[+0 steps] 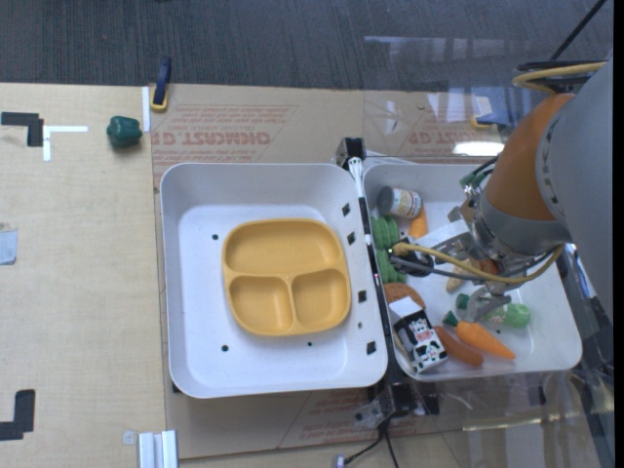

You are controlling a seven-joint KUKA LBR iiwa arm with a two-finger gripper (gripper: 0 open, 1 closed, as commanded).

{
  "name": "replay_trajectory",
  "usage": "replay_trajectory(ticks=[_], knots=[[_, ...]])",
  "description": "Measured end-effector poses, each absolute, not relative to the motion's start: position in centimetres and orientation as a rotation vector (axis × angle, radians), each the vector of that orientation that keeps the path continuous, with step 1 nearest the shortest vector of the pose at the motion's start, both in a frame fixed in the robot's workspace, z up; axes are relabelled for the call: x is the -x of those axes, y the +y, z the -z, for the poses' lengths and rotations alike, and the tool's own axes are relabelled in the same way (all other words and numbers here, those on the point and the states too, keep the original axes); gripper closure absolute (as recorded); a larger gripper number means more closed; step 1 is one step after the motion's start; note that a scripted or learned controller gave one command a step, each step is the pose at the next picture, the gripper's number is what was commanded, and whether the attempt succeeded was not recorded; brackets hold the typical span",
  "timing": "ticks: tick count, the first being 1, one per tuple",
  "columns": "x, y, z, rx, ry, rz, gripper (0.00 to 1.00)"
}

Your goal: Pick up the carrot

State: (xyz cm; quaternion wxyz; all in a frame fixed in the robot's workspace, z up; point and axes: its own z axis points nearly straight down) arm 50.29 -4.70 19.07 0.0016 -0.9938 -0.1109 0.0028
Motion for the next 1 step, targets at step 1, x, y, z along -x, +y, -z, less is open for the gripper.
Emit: replay_trajectory(ticks=[1], knots=[[-58.61,-11.67,-10.02,3.124,-0.32,-0.011,0.0]])
